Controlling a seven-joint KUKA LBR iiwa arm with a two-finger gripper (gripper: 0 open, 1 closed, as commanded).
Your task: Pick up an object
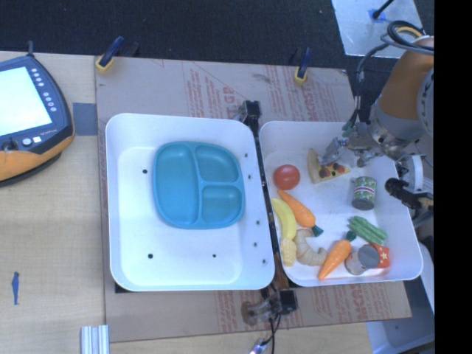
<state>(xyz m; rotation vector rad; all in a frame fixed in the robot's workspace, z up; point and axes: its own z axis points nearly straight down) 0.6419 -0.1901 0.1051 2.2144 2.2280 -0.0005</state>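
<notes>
Reaching in from the right, the arm (402, 87) bends down over the right bin (402, 271), its gripper (341, 150) low at the pizza slice (327, 169); finger spacing cannot be told. Pizza slice: upper middle of the bin, long axis roughly left-right, tip toward the tomato (287, 176), just apart.

Fixed above, looking down at a slant on two shallow white plastic bins (118, 198); moderately near; grey-and-orange arm (405, 87) entering from right.
</notes>
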